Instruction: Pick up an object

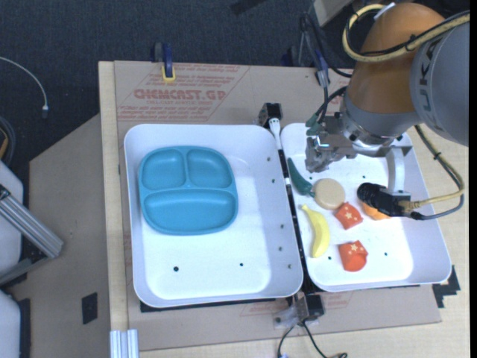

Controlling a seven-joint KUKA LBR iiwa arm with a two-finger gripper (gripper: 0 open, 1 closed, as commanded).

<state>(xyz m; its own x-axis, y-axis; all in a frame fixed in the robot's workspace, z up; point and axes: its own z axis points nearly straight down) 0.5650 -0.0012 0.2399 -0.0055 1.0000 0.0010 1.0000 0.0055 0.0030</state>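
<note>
- The right bin [417, 252] held all the loose things I could see. The gripper [322, 162] hung over its far left part, near the wall it shares with the left bin [223, 267]. I judged that a descent too close to this wall could strike the rim.
- The blue plate [188, 190] lay alone in the left bin, well apart from the gripper. It looked wide and flat, so I expected a pinch there to slide off.
- For the gripper, I could not tell whether it was open or closed, and I saw nothing held in it. If it went down closed, it would only press on a thing.
- The banana [320, 232] lay beside the shared wall on the near side. Its curve could let it roll away.
- The beige round piece [329, 194] was just beside the gripper and seemed the likeliest target. Its smooth, rounded form could slip out sideways.
- Of the two red pieces, one [348, 215] was just beside the beige piece and the other [353, 255] near the banana's end. In such a crowd, a grasp could push a neighbour.
- The green piece [298, 177] lay close to the wall and looked too thin to reach cleanly.
</note>
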